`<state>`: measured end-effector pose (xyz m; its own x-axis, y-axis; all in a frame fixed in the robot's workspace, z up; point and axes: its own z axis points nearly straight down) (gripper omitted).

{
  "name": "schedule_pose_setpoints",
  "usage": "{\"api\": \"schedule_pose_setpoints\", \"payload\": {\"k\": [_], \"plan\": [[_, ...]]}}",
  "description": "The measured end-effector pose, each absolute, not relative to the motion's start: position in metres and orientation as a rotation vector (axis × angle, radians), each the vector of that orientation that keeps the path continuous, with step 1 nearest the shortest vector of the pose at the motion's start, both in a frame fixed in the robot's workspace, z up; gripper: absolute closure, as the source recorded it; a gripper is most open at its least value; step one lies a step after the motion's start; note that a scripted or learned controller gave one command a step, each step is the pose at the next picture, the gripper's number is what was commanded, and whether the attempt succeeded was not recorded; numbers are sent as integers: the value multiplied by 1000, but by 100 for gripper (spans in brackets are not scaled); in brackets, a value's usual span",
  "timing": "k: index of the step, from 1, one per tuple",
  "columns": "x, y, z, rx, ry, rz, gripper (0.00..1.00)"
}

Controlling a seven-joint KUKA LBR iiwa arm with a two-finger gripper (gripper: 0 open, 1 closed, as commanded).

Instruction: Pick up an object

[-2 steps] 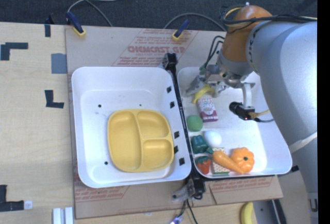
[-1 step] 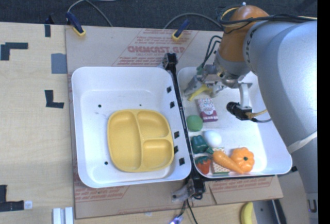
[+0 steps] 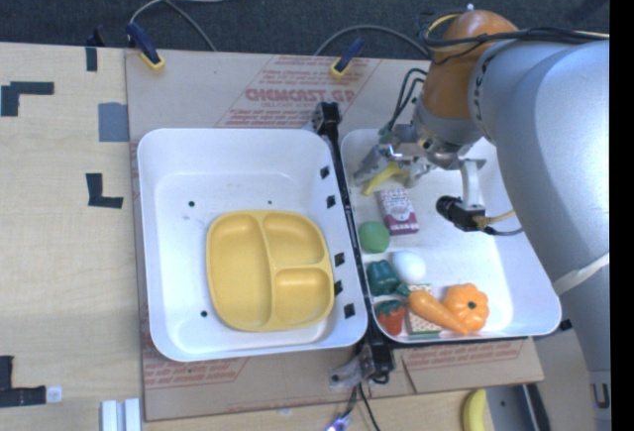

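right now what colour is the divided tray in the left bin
Yellow. The divided tray lies in the left bin, plain in the camera view.

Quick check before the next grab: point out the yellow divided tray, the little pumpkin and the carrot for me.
yellow tray point(image 3: 269, 270): camera view, on its central divider.
pumpkin point(image 3: 468, 305): camera view, middle of its orange body.
carrot point(image 3: 436, 312): camera view, mid-length on its orange body.

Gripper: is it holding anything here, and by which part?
Cannot be told. The gripper is low in the right bin, over a yellow item; no grasp is visible.
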<state>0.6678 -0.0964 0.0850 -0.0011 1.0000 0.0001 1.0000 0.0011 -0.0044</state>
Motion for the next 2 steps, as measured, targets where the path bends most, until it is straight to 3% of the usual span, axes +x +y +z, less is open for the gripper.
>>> {"api": "schedule_pose_setpoints", "payload": {"k": [1,2], "plan": [[668,-104,85,-2217,-2221,3,0],[666,-104,93,-2213,-2215,16,100]]}}
